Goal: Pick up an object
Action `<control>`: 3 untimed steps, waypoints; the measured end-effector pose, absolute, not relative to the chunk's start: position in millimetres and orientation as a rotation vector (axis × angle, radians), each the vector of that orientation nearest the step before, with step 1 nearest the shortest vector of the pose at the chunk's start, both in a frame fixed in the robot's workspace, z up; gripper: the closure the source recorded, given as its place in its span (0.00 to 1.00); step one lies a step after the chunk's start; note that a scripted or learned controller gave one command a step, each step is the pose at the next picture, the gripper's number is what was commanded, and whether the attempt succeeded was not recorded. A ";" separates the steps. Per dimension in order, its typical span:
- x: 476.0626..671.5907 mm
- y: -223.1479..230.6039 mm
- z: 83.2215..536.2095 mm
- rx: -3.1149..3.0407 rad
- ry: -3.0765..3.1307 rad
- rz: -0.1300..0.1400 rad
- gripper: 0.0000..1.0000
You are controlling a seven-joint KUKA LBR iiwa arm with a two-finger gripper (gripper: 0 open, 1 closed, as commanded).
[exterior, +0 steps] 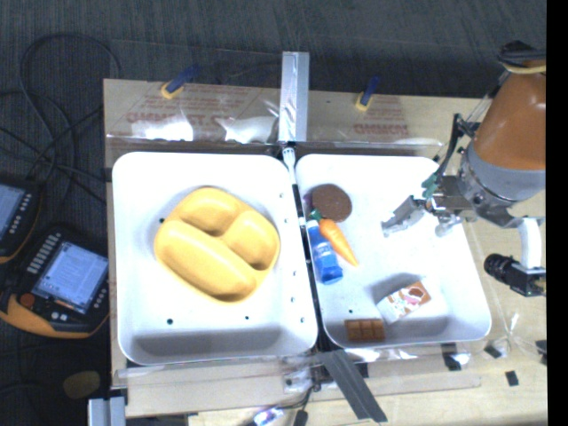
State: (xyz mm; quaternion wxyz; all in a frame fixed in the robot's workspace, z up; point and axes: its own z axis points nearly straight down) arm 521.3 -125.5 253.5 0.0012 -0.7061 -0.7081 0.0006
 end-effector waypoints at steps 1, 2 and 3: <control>559.2 -97.0 115.4 -2.111 -2.331 0.003 0.00; 558.8 -95.9 123.2 -2.107 -2.329 0.003 1.00; 553.7 -101.0 90.4 -2.429 -1.996 -0.011 1.00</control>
